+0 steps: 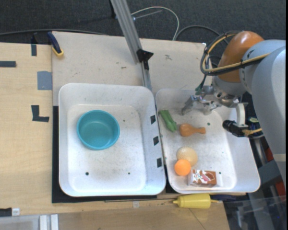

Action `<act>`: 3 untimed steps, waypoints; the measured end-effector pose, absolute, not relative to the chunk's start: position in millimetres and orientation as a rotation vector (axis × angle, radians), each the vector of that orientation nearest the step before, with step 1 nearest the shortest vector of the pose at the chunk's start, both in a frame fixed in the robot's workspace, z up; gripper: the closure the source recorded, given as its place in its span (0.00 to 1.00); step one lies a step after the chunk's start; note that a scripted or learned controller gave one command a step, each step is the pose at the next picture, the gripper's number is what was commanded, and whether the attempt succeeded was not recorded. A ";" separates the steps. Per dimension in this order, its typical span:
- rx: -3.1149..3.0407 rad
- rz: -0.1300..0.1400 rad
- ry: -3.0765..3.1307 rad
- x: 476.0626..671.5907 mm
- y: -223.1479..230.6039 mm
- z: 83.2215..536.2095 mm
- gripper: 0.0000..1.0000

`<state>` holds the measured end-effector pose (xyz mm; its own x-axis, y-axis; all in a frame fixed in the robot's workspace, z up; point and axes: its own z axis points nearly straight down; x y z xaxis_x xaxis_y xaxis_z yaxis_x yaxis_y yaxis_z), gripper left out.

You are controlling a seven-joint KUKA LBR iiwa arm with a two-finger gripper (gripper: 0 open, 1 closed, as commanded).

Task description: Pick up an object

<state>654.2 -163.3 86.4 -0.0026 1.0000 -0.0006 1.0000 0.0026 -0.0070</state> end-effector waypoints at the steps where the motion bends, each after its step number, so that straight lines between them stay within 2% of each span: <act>1: -2.216 0.005 -2.227 656.0 -163.0 100.3 1.00; 3: -2.221 -0.004 -2.227 658.6 -160.8 208.2 1.00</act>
